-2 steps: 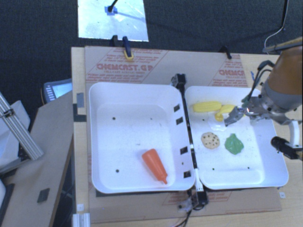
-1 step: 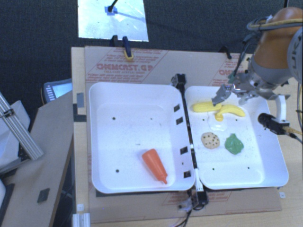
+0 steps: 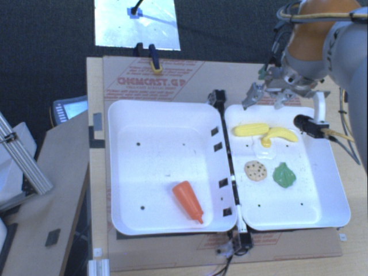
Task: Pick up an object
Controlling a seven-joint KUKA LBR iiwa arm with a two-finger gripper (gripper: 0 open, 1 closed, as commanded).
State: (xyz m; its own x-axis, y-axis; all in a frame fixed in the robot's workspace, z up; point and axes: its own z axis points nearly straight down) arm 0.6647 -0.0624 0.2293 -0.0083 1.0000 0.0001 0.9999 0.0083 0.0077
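The right bin [image 3: 322,206] holds a yellow corn cob [image 3: 250,130] and a yellow banana [image 3: 280,134] near its far edge. In its middle lie a brown speckled cookie [image 3: 255,170] and a green leafy piece [image 3: 284,175]. An orange carrot [image 3: 188,200] lies in the left bin [image 3: 132,125] near the front. My gripper [image 3: 266,100] hovers over the right bin's far rim, just above the corn and banana. It is open, with nothing between its fingers.
A small pale, see-through item [image 3: 264,152] rests below the banana. Black clips [image 3: 218,132] run along the divider between the bins. A yellow-and-blue clamp [image 3: 154,59] sits at the bench's far edge, and a shiny plate [image 3: 136,15] lies beyond it.
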